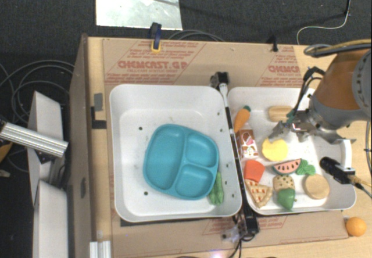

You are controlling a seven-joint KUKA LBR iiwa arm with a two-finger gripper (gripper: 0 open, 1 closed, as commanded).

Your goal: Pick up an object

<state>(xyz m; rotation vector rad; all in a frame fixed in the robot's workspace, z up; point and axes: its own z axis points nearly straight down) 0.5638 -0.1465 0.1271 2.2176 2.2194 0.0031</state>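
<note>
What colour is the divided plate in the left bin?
Light blue plate, seen in the camera view.

One fixed camera overhead — slanting down at both bins (174,97).

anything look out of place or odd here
Two things stand out. An orange ball lies on the bench outside the right bin, off its lower right corner. A green toy vegetable sits in the left bin, wedged beside the blue divided plate, apart from the other toy foods.

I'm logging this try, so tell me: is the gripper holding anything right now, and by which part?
Nothing is held. The gripper hangs over the right bin, above the yellow toy, with no object between its fingers.
</note>
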